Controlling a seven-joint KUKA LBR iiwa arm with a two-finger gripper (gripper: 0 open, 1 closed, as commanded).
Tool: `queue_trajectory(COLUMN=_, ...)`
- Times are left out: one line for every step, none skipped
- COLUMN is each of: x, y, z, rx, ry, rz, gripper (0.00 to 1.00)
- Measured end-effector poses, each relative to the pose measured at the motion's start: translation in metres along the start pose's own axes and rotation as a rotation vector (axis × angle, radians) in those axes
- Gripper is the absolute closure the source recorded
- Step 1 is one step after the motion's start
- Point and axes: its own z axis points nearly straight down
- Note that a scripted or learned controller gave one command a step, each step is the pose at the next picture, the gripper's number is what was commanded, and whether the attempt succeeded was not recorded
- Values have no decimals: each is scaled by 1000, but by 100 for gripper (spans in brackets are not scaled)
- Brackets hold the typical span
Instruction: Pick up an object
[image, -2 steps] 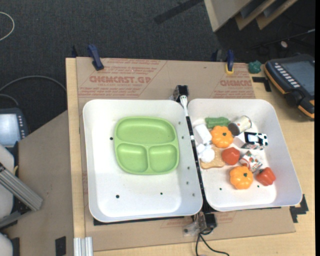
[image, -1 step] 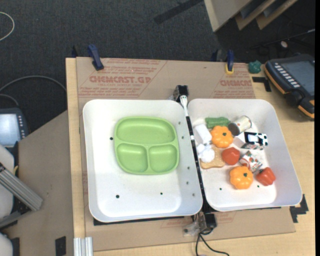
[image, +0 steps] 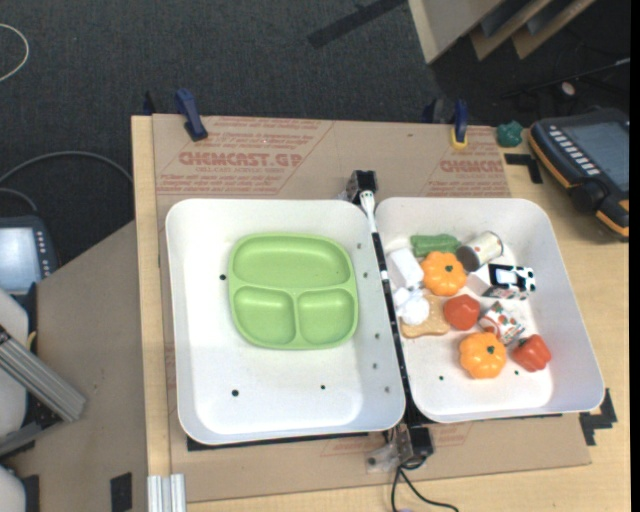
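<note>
The right bin (image: 560, 300) holds a cluster of small toy items. An orange pumpkin (image: 443, 273) lies near its middle and a second orange pumpkin (image: 482, 355) sits closer to the front. Between them rests a red tomato (image: 461, 312). A red pepper (image: 533, 352) lies at the front right. A green piece (image: 433, 244) and a small can (image: 484, 248) lie at the back. A black and white toy cow (image: 511, 281) sits to the right. A white bottle (image: 405, 270) lies along the bin's left wall.
The left bin (image: 200, 380) carries a green three-compartment plate (image: 294, 290). Both bins rest on a cardboard sheet (image: 250, 150) held by clamps at the back. A black and yellow pendant (image: 590, 160) lies at the far right.
</note>
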Motion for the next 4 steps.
queue_trajectory(x=3, y=45, z=54, rx=9, ry=5, rz=-2, gripper=100)
queue_trajectory(x=-1, y=-2, z=-4, rx=-6, ry=-2, rz=2, gripper=100)
queue_trajectory(x=0, y=0, z=0, rx=1, ry=1, rz=1, gripper=100)
queue_trajectory(x=0, y=0, z=0, rx=1, ry=1, rz=0, gripper=100)
